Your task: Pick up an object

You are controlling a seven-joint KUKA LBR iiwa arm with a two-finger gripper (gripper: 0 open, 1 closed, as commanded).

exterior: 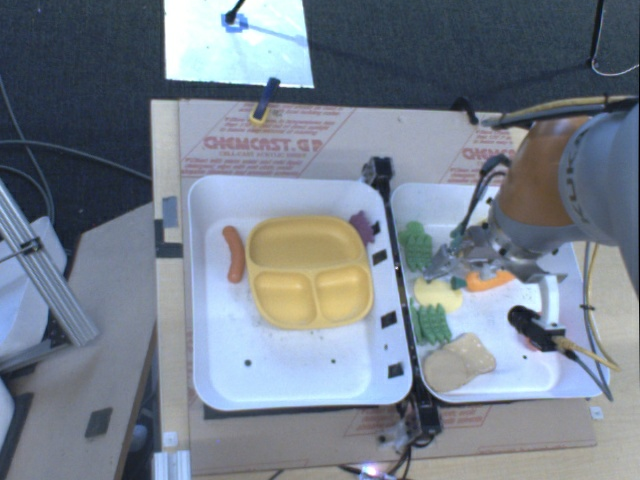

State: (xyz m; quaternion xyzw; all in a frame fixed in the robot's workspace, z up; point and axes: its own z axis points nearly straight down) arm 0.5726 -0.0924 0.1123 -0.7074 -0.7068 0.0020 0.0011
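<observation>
Left bin [205,298] has a toy sausage [235,253] lying just beside a yellow divided plate [308,271], with something purple [362,226] at the plate's far right corner. Right bin [570,383] holds two green leafy pieces [415,238], a yellow lump [437,295], an orange piece [490,281] and a tan bread-looking slab [457,361]. The gripper [447,264] sits low over the yellow lump; honestly can't tell if it's open or closed.
</observation>
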